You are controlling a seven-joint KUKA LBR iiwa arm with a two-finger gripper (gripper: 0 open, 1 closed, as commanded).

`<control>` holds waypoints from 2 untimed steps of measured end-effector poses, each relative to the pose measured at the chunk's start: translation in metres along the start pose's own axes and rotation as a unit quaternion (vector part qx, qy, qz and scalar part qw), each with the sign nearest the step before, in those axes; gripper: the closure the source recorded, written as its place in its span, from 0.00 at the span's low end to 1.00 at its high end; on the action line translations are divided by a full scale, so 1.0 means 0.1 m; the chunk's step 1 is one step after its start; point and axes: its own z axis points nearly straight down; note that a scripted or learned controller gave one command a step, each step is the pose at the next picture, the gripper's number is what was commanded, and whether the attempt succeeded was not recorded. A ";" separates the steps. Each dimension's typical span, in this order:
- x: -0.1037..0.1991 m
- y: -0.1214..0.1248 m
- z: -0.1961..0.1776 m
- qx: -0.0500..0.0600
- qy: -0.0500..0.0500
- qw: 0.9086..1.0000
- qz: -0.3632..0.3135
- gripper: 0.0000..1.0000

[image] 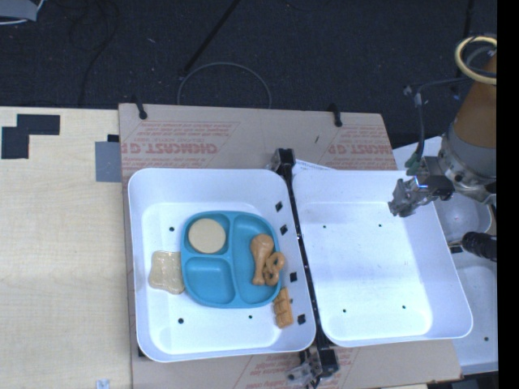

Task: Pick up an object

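- Gripper (pixel 403 198) is hanging over the right bin's (pixel 381 331) upper right corner; whether it is released or clenched cannot be told.
- Blue tray (pixel 212 286) is sitting in the left bin (pixel 211 186), carrying a round cracker (pixel 206 235) and a pretzel-like piece (pixel 267 258).
- Pale slice (pixel 166 271) is touching the tray's left edge.
- Small brown piece (pixel 282 308) is lying just beside the tray's lower right corner.

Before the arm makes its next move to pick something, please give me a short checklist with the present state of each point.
1. Objects in reach: blue tray sits in left bin with food pieces: ok.
2. Gripper above an object: it is over the right bin's far right corner: not ok.
3. Something held: cannot tell.
4. Loose targets: pale piece and small brown piece lie beside the tray: ok.
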 end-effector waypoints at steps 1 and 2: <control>0.50 -0.10 0.17 0.001 0.000 1.000 0.000 1.00; 1.03 -0.07 0.32 0.001 0.000 1.000 0.000 1.00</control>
